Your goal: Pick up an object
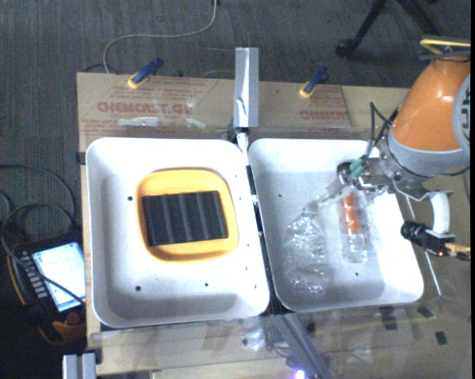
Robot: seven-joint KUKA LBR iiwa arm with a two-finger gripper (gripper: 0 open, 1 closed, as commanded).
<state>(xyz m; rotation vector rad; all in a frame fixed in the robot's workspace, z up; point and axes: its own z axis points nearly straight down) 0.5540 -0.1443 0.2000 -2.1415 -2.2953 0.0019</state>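
Note:
In the right bin (395,290) lie two clear plastic items. A clear bottle with an orange label (354,226) lies lengthwise near the bin's right side. A crumpled clear bottle (304,247) lies to its left. My gripper (352,175) hangs low over the bin's upper right part, just above the top end of the orange-label bottle. The left bin (111,275) holds a yellow rounded tray with a black ribbed middle (188,213).
The grey and orange arm (435,113) covers the right bin's upper right corner. A metal bar (245,85) stands behind the gap between the bins. Two blue-and-yellow clamps (145,72) sit on the bench's back edge. A tablet (51,271) lies on the floor at left.

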